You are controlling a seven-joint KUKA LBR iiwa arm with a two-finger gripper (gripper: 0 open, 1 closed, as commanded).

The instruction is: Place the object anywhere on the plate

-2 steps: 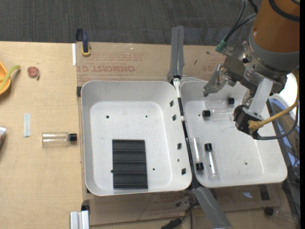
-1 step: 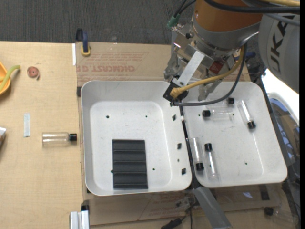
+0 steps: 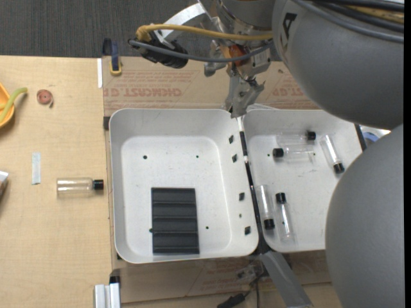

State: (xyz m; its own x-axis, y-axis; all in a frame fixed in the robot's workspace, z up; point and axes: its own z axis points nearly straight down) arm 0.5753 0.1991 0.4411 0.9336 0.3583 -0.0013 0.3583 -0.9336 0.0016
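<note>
we saw the grey arm (image 3: 340,43) fill the upper right of the view, its bulk covering part of the right bin (image 3: 302,239). the left bin (image 3: 128,133) sat just beside it, their rims touching along the middle. in the left bin lay a dark ribbed plate (image 3: 174,221), flat on the floor toward the near side, with nothing on it. the gripper (image 3: 239,104) hung over the far end of the seam between the two bins, its tip near the rims; we could not tell how far it was open, and we saw nothing in its hold. a yellow cable (image 3: 192,31) and a black connector (image 3: 160,51) trailed from the wrist to the left. the task's things, clear vials with black caps, lay in the right bin: one (image 3: 294,150) toward the far side, one (image 3: 332,153) beside it, and two (image 3: 282,217) (image 3: 264,207) nearer the seam. another vial (image 3: 79,185) lay on its side on the wooden bench (image 3: 51,249), left of the left bin.
</note>
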